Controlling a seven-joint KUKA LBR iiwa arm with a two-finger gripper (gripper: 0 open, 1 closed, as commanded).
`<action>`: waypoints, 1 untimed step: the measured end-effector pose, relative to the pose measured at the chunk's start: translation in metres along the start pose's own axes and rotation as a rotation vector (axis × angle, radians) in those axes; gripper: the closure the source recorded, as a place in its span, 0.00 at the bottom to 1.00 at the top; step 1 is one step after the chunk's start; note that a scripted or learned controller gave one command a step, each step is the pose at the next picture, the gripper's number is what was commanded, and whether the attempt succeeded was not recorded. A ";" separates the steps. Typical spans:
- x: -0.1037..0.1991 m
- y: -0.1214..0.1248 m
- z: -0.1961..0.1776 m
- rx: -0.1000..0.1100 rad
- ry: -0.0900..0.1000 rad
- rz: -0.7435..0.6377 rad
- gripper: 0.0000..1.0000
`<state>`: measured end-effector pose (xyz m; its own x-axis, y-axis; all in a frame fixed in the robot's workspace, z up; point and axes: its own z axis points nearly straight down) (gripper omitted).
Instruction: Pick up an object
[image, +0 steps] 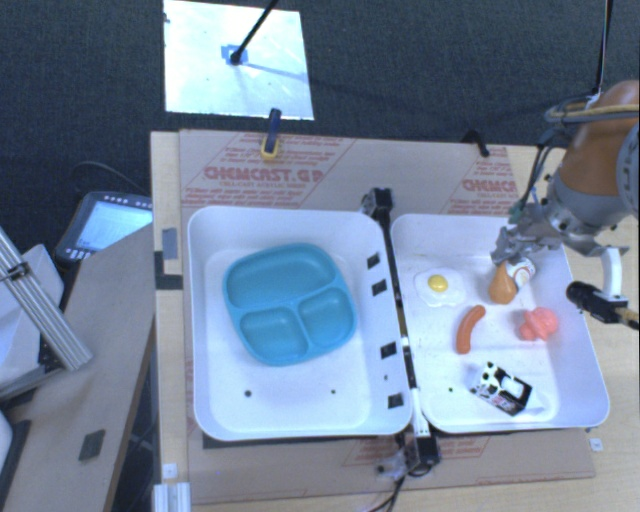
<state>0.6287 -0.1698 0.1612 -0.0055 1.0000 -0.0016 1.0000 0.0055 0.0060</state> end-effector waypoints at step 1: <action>-0.005 0.002 -0.064 -0.002 -0.001 0.000 1.00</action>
<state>0.6303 -0.1749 0.2253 -0.0057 1.0000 -0.0025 1.0000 0.0057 0.0079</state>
